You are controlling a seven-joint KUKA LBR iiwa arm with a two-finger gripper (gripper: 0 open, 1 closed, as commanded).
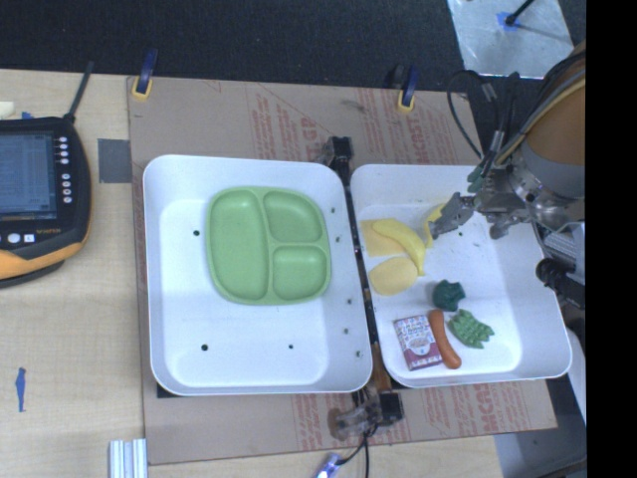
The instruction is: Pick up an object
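White plastic forms the two shallow bins set side by side on the desk (70,366), over a sheet of brown cardboard (249,118). Nearest the camera, in the right bin (542,352), a small red-and-white packet (417,342) is seen lying flat, with an orange carrot-like stick (444,338) touching its right edge and a green leafy toy (472,329) just beside that. A dark green lump (448,293) is placed slightly farther back, near the bin's middle. Beyond it — toward the bin's left wall — two yellow pieces are found: a rounded yellow piece (390,275) and, touching it from behind, a banana (396,236). The left bin (179,357) is occupied by a green divided plate (268,244) with three compartments, set toward its far half.

The claw (447,214) is seen over the right bin's far part, just beside the banana's right end; nothing can be made out between its fingers, and whether they are spread or closed cannot be told. The grey arm (547,172) is brought in from the right. At the far left of the desk a control pendant (35,197) with a dark screen is laid, well apart from both bins
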